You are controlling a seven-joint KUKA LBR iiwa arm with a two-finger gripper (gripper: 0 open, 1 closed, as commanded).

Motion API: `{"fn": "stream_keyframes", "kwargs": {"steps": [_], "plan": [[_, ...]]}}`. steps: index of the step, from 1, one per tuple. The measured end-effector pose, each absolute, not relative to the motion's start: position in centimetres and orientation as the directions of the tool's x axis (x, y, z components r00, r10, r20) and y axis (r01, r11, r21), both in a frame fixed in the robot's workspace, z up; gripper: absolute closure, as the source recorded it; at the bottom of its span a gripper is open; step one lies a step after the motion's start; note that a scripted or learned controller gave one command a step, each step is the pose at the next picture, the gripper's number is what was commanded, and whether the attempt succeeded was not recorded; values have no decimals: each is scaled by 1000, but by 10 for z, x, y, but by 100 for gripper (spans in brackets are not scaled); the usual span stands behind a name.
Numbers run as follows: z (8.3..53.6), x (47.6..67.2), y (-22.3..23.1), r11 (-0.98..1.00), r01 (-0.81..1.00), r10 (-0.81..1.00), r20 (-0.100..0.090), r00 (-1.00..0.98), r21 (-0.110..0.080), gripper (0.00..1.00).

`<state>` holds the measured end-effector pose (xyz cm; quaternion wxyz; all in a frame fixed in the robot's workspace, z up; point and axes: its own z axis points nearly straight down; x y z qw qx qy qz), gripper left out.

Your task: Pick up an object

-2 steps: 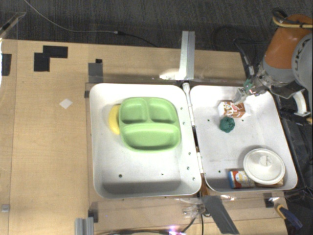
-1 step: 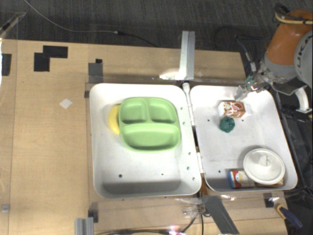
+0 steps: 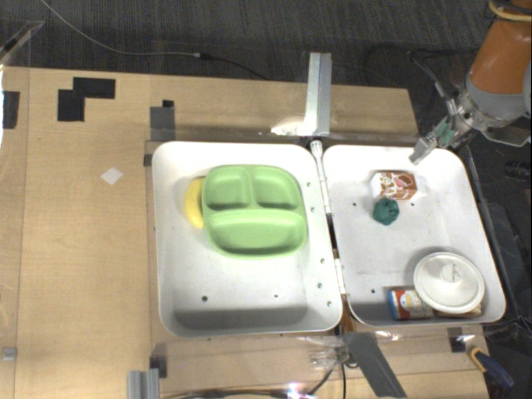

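On the tabletop [image 3: 75,248] sit 2 white bins. The left bin [image 3: 179,298] holds a green divided tray [image 3: 252,209] lying over a yellow piece [image 3: 193,204], leaving little of that piece exposed for a grasp. The right bin [image 3: 366,264] offers freer picks: a small packet [image 3: 394,184] touching a teal lump [image 3: 386,212], and near the front a white bowl [image 3: 449,281] beside a can [image 3: 405,303]. The gripper [image 3: 426,150] hangs at that bin's back rim, holding nothing; I cannot tell how far the fingers are parted.
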<state>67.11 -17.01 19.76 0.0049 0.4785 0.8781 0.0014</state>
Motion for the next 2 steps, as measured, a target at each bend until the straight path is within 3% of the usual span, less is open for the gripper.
{"fn": "stream_keyframes", "kwargs": {"steps": [1,2], "plan": [[197,671,-170,543,840,840,-7,-543,7,0],[116,665,-159,697,717,717,-6,-697,5,0]]}}
